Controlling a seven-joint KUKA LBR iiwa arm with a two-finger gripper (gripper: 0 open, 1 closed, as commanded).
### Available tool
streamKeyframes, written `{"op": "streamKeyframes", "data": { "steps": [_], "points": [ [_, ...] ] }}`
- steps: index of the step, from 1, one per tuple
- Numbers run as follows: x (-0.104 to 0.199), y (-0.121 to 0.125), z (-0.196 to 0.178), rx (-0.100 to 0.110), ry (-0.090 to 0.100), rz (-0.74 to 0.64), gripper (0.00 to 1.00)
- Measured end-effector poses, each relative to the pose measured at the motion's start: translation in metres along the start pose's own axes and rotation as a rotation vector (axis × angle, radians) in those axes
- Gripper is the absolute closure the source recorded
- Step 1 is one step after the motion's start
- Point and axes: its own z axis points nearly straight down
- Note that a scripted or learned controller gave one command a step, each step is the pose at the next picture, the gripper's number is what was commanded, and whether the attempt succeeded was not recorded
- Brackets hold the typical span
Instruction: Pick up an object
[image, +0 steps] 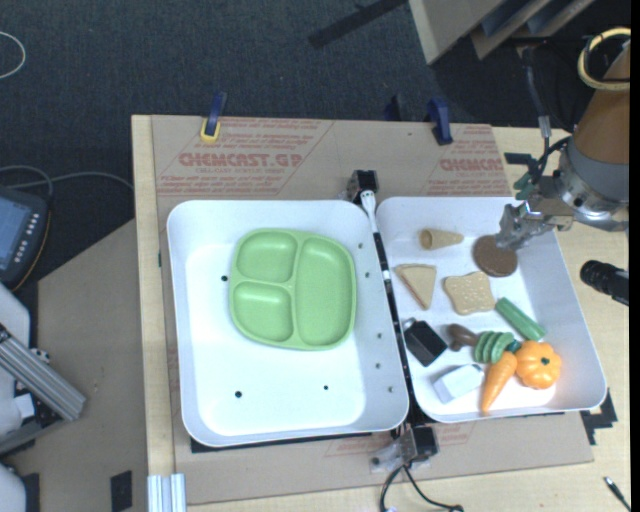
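- Overhead, the gripper (517, 222) hangs at the right bin's (572, 300) far right part, touching the brown round cookie (494, 258).
- Whether it is spread or pinching, I cannot tell.
- Being round, the cookie has no long axis; it lies flat between the cone (439, 238) and the green pickle (519, 318).
- A green divided plate (294, 289) sits in the left bin (200, 380).

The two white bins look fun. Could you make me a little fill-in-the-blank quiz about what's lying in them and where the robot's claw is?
1. The left bin holds a divided plate whose colour is ____.
2. The plate has ____ compartments.
3. The gripper hangs over the ____ bin, just above a brown round disc.
4. Beside the carrot in the right bin lies a small pumpkin coloured ____.

Missing words: green; three; right; orange.
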Motion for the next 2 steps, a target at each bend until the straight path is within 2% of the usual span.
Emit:
{"op": "streamKeyframes", "data": {
  "steps": [1,2],
  "points": [
    [0.049,-0.008,-0.007,0.001,0.000,0.000,1.00],
    [0.110,-0.017,0.003,0.002,0.000,-0.001,1.00]
  ]
}}
